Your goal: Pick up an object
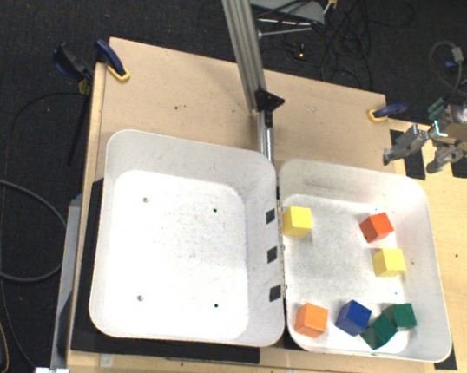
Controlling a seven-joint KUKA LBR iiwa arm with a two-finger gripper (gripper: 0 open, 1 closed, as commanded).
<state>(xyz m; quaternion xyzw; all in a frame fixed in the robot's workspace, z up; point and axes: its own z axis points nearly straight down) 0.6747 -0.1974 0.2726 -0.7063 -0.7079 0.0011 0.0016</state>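
We see gripper (430, 149) open, holding nothing, high above right bin's (435, 257) far corner. Blocks all lie in right bin: red block (376, 227) nearest to gripper, yellow block (389, 262) just beside it. We judge risks: fingers straddling both neighbours; blue block (353, 318) and green blocks (391, 325) crowded at near rim, so fingers may jam; descent near wall may clip rim.

Bench (186, 95) bearing two bins (133, 152)
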